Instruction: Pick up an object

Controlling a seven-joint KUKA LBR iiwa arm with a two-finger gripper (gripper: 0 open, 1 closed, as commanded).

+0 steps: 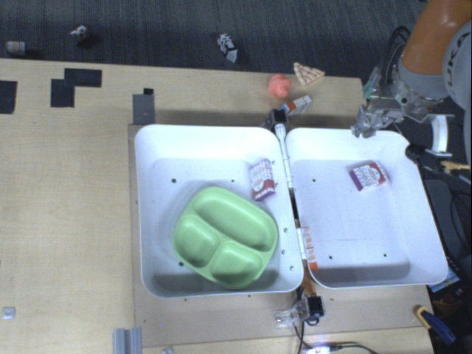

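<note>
The pincer hangs over the far rim of the right bin, near that bin's far right corner; whether it is wide or narrow cannot be told from here, and nothing shows between its tips. A small red-and-white packet lies flat on the right bin's floor, near the pincer but apart from it. In the left bin a green divided plate rests tilted, and a second packet lies beside it toward the right bin. On the surface beyond both bins sit an orange ball and a pizza-slice toy.
</note>
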